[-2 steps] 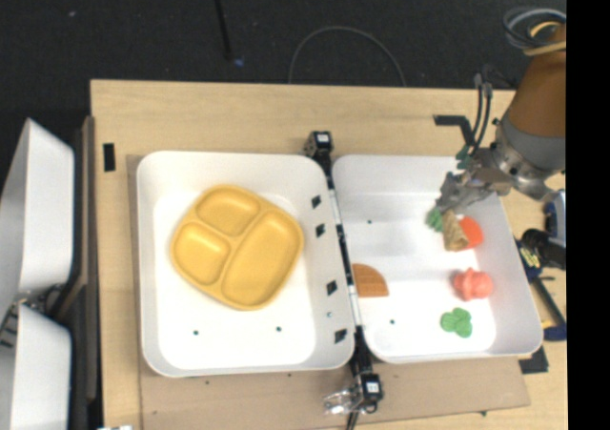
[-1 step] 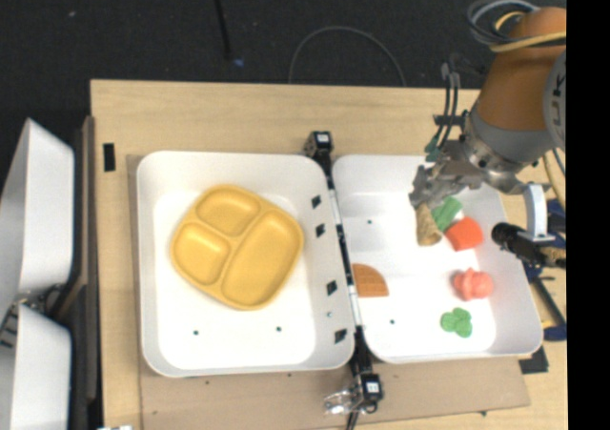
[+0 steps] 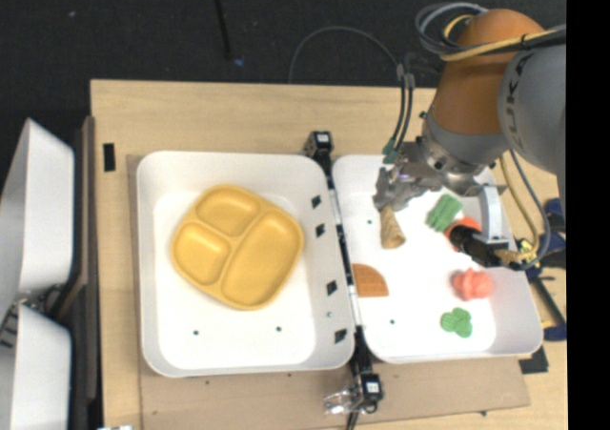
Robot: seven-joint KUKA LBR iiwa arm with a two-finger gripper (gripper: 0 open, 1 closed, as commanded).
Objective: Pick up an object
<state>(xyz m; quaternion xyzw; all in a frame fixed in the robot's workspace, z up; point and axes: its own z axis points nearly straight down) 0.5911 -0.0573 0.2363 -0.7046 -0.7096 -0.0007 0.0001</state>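
Nearest us, a green piece (image 3: 458,323) lies low in the right bin (image 3: 419,347), well below our gripper (image 3: 393,197). We cannot tell how the jaws stand. A tan cone (image 3: 392,227) sits just under them, touching or nearly so. Right of them lie a green block (image 3: 443,212) and a pink lump (image 3: 472,283). A brown wedge (image 3: 369,280) lies below-left. Far left, a yellow tray (image 3: 236,245) fills the left bin (image 3: 157,323).
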